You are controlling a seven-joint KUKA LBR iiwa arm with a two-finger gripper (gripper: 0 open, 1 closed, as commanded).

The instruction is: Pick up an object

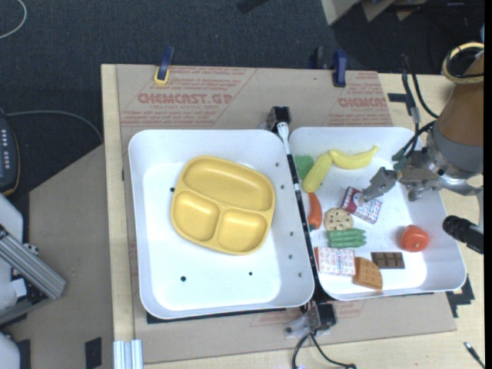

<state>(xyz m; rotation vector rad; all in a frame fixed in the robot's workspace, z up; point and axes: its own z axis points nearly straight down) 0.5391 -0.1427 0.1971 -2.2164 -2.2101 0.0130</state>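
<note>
The right bin (441,277) holds several toy foods: a yellow banana (354,157), a corn cob (317,173), an orange carrot (314,211), a cookie (337,220), green beans (347,237), a red-and-white packet (361,204), a red tomato (414,238), a brown chocolate bar (387,260) and an orange waffle (367,274). My gripper (396,189) hangs over the right half of this bin, just right of the red-and-white packet and above the tomato. Its fingers stand apart, open, with nothing between them.
The left bin (146,229) bears a yellow divided plate (223,204). A black divider strip (296,198) runs between the bins. A green piece (304,165) lies beside the corn. A red-patterned card (336,262) sits at the right bin's front. A black part (465,231) juts in at the right.
</note>
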